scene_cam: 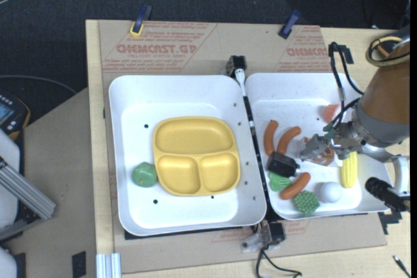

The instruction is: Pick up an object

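Orange sausage [289,137] lies in the right bin [287,84], just left of the gripper [317,148], apart from it, its long axis slanting from lower left to upper right. A 2nd sausage [270,137] beside it stands nearly upright in the view. Whether the gripper is spread or closed cannot be told. Yellow corn [349,169] lies just right of it, pointing up-down.

Two white bins [124,140], one yellow tray [195,154], three sausages [288,137], one corn cob [349,169], one white ball [331,191].
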`<state>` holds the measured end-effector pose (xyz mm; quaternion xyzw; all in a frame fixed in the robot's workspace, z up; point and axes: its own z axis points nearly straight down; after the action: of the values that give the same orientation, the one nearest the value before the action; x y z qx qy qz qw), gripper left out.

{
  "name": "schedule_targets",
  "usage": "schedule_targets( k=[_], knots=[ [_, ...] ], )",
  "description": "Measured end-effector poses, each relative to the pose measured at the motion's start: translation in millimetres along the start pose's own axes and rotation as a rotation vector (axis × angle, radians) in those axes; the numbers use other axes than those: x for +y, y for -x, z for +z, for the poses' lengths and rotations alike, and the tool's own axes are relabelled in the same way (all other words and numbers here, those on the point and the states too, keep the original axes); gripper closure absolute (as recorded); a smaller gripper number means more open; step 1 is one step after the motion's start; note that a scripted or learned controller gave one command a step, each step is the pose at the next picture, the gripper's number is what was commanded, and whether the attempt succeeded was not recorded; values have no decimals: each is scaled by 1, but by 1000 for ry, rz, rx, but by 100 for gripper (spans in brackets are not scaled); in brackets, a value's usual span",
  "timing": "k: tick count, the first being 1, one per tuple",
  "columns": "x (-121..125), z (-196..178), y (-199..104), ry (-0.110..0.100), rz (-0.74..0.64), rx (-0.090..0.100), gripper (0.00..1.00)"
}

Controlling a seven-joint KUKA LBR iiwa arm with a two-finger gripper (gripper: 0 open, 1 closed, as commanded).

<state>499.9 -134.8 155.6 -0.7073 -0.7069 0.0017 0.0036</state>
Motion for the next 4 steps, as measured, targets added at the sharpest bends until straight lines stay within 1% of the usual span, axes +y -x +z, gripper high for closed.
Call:
schedule_targets(
  k=[1, 2, 3, 4],
  knots=[
    [5, 54, 5, 19, 3, -11, 0],
    [12, 57, 9, 30, 2, -10, 0],
    [15, 42, 19, 50, 9, -32, 100],
    [16, -21, 15, 14, -2, -5, 100]
  ],
)
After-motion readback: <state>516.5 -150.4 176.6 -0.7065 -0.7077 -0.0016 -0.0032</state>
